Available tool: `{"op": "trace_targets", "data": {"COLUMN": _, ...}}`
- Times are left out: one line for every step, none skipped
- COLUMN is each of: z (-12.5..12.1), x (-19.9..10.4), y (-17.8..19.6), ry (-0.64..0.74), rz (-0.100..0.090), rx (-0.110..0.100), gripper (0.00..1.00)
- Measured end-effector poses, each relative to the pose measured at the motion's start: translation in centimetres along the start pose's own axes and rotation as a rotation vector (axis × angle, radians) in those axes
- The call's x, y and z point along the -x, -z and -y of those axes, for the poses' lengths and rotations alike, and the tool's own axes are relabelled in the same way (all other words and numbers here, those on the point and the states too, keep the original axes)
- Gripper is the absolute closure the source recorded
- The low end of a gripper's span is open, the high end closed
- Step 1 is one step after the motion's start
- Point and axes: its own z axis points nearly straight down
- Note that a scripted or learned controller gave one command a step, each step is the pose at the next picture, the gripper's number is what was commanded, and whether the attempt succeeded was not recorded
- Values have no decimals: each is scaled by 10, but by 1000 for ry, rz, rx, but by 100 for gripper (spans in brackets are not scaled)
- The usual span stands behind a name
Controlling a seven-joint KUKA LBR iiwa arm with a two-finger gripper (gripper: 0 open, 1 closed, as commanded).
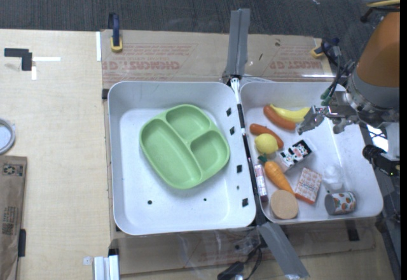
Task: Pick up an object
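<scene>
Objects for picking all lie in the right bin (375,205), none of them lifted, so the task reads as not yet done. Nearest the gripper (313,121) is a toy banana (287,113), yellow with an orange underside, lying along the bin's far side; the gripper hangs just beside its right end, above the bin floor. Nothing shows between the fingers, and whether they are spread or closed I cannot tell from this angle. Below the banana come a small orange-red pepper or sausage shape (264,132), then a toy lemon (268,143) touching it, and a toy carrot (277,174) with a green top running down toward a round tan disc (284,204), perhaps a cookie or bun. A small black-and-white carton (296,154) sits in the middle of the bin, with a pink patterned packet (308,184) below it, a clear crumpled item (332,175) to the right that is hard to identify, and a small printed can (341,202) lying on its side near the lower right corner. A thin dark stick-like item (260,177) lies against the divider. The left bin (121,164) holds a green divided plate (184,145), tilted slightly in the view. The arm (381,62), its orange band visible, enters from the right. What is left, by my judgement, is the whole grasp: descend on something, close, and lift; the banana looks the likeliest candidate given its closeness.
</scene>
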Motion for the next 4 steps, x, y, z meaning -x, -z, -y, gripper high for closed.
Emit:
{"op": "trace_targets", "data": {"z": -3, "x": 5, "y": -118, "ry": 29, "rz": 0, "rx": 2, "gripper": 0}}
{"op": "trace_targets", "data": {"z": -3, "x": 6, "y": -110, "ry": 26, "rz": 1, "rx": 2, "gripper": 100}}
{"op": "trace_targets", "data": {"z": -3, "x": 6, "y": -110, "ry": 26, "rz": 0, "rx": 1, "gripper": 0}}
{"op": "trace_targets", "data": {"z": 70, "x": 0, "y": -118, "ry": -191, "rz": 0, "rx": 2, "gripper": 0}}
